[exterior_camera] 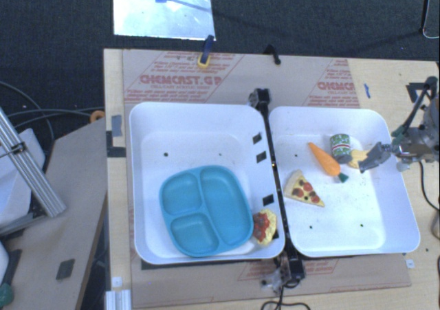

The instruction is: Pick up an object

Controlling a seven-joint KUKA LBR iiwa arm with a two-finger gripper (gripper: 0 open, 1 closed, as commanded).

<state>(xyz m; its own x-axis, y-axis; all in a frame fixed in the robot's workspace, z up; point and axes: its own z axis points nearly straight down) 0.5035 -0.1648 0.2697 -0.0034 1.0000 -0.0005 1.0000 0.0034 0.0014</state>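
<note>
In the right bin [357, 229] lie an orange toy carrot [324, 159], a small green and white can [339, 144], a pizza slice [303, 188] and a yellow piece [357, 158]. My gripper [373, 158] hangs low at the bin's right side. It sits just right of the yellow piece and close to the can and the carrot's green end. Nothing visibly rests in it. The grey arm [416, 142] comes in over the bin's right rim.
The left bin [185, 123] holds a blue divided plate [205, 209] and a red and yellow toy food [264, 226] in its near right corner. A black divider [269, 164] runs between the bins. Bare bin floor lies in front of the pizza slice.
</note>
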